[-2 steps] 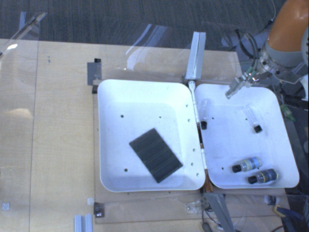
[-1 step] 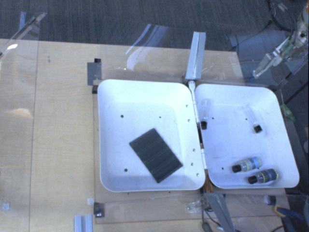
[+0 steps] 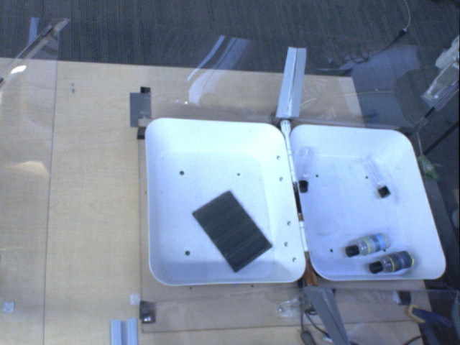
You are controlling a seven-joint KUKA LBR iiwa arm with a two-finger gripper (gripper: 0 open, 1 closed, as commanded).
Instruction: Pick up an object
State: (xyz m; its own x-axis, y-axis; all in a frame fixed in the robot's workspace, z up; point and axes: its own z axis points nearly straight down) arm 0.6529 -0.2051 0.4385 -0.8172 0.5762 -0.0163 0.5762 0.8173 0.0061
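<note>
Wooden bench (image 3: 79,214) carries 2 white bins. Left bin (image 3: 162,192) holds a dark ribbed pad (image 3: 232,231), lying askew. Right of that pad, the right bin (image 3: 406,185) holds 2 small bottles (image 3: 367,246) (image 3: 391,263) side by side near its front edge.

A pale wooden bench (image 3: 72,214) carries two shallow white bins side by side, the left bin (image 3: 165,264) and the right bin (image 3: 424,214), their inner edges nearly touching. A grey metal bar (image 3: 291,85) stands behind the seam between them. Dark grey carpet (image 3: 180,13) lies beyond the bench.
</note>
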